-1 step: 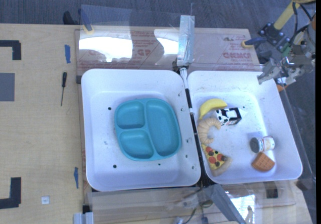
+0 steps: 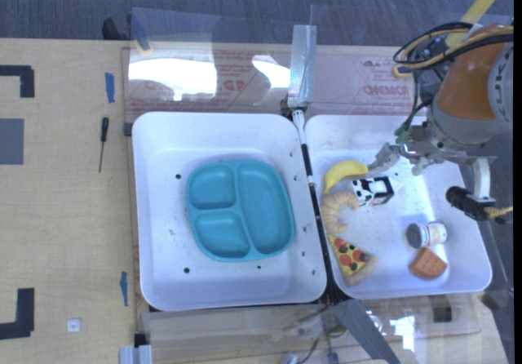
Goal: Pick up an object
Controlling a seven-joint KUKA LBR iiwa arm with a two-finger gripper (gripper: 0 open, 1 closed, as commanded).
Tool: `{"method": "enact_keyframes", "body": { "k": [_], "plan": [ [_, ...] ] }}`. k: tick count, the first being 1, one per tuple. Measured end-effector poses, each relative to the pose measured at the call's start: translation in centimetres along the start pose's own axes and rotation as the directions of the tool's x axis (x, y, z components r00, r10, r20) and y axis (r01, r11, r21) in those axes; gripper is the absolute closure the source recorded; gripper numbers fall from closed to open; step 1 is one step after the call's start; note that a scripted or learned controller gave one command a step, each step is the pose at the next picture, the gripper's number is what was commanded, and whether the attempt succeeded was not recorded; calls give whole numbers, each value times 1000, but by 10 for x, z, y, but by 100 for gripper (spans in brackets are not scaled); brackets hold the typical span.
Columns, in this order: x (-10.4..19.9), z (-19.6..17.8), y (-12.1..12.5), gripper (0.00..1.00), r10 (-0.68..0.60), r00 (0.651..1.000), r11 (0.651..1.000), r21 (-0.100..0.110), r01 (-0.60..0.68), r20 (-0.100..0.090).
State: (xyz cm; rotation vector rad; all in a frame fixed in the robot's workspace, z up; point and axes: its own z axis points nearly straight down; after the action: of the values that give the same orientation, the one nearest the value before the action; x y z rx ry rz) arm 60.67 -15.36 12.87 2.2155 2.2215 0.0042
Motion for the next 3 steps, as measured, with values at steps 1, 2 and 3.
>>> {"method": "enact_keyframes", "body": {
  "k": [1, 2, 3],
  "plan": [
    [45, 42, 3, 0, 0, 1000, 1000, 0, 0, 0],
    [45, 29, 5, 100, 0, 1000, 1000, -6, 0, 0],
    [45, 30, 5, 0, 1, 1000, 1000, -5, -1, 0]
  ]
}}
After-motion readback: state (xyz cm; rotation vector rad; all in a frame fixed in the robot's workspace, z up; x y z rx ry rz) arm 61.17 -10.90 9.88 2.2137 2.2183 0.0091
